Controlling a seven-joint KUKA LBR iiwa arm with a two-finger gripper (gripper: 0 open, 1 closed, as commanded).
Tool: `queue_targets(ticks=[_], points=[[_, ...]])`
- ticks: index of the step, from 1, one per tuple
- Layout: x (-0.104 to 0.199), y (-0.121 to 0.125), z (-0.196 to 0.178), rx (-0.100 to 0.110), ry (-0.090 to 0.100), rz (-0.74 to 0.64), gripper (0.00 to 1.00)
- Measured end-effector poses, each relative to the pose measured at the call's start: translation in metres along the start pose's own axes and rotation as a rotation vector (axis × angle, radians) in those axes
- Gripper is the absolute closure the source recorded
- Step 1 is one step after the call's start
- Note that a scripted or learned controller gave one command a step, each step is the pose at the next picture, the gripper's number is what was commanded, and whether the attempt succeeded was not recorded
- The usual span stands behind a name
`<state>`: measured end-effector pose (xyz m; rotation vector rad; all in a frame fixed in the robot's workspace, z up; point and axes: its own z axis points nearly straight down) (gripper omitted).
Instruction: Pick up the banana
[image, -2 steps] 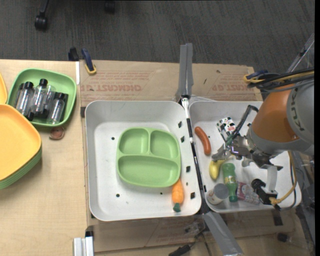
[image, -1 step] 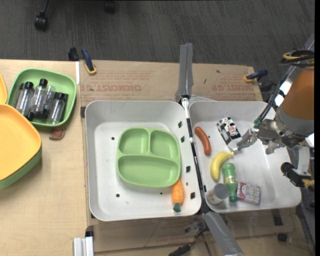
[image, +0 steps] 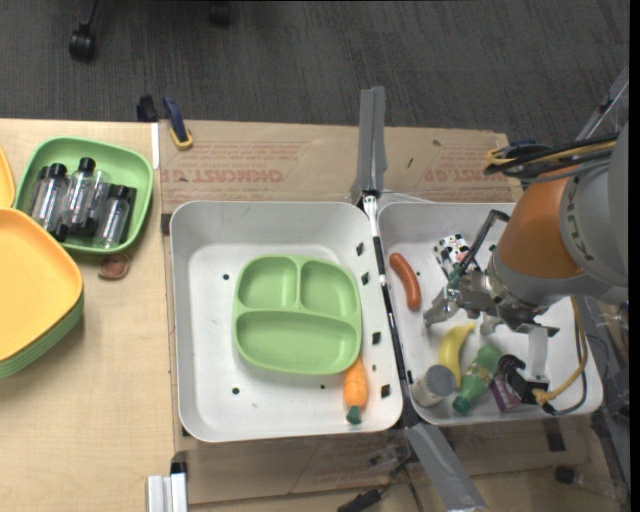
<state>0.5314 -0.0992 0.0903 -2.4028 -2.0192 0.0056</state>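
While hovering low over the right bin (image: 590, 400):

- One gripper (image: 468, 305) just above the banana; jaw state impossible to tell.
- One banana (image: 454, 350), mid-bin, beside one sausage (image: 405, 280).
- One green bottle (image: 475, 380), one grey can (image: 437, 383).
- Left bin (image: 200, 330): one green tray (image: 297, 315), one carrot (image: 355, 388).

Yellow banana (image: 455, 349), green plate (image: 297, 316), orange carrot (image: 355, 383), perhaps black-and-white-spotted toy (image: 450, 247)

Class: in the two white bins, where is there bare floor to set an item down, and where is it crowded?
Left bin: bare floor left of the green plate. Right bin: crowded around the banana, bottle and gripper.
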Motion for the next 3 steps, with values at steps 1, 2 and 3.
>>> queue_targets(ticks=[1, 2, 3], points=[[-0.008, -0.042, 0.0, -0.001, 0.001, 0.096, 0.0], [-0.009, -0.042, -0.009, 0.001, 0.001, 0.101, 1.0], [0.036, -0.007, -0.1, -0.002, -0.002, -0.052, 1.0]])
